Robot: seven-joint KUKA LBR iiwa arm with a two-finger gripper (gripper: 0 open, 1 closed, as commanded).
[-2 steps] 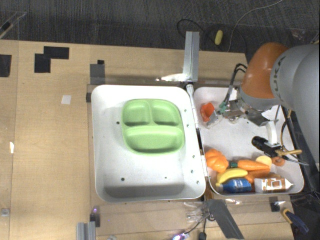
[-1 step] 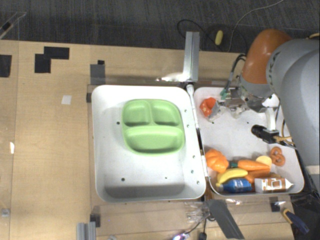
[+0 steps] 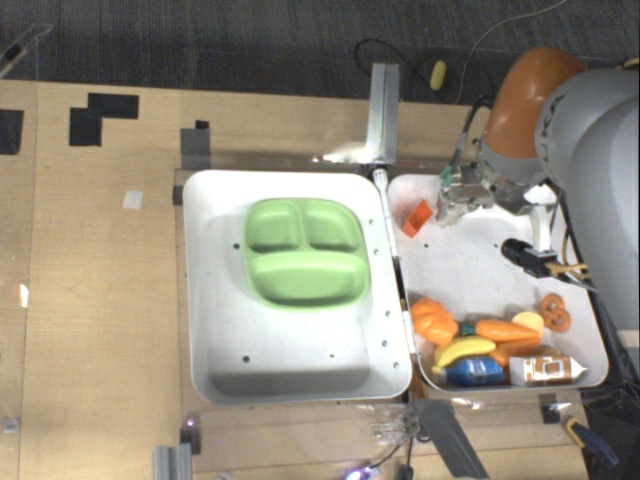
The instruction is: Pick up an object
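My gripper (image 3: pixel 452 206) hangs low over the back left part of the right bin (image 3: pixel 470 258). A small orange block (image 3: pixel 416 216) lies just to its left, close to the bin's left wall, and nothing shows held in the gripper. Along the bin's front lie an orange pepper (image 3: pixel 432 320), a banana (image 3: pixel 463 351), a carrot (image 3: pixel 510 330), a blue object (image 3: pixel 474 372) and a white bottle (image 3: pixel 546 370). A brown pretzel (image 3: pixel 555 313) lies near the right wall.
The left bin (image 3: pixel 215 298) holds a green divided plate (image 3: pixel 305 250). A metal post (image 3: pixel 384 118) stands behind the gap between the bins. The grey arm (image 3: pixel 590 138) covers the right bin's back right corner.
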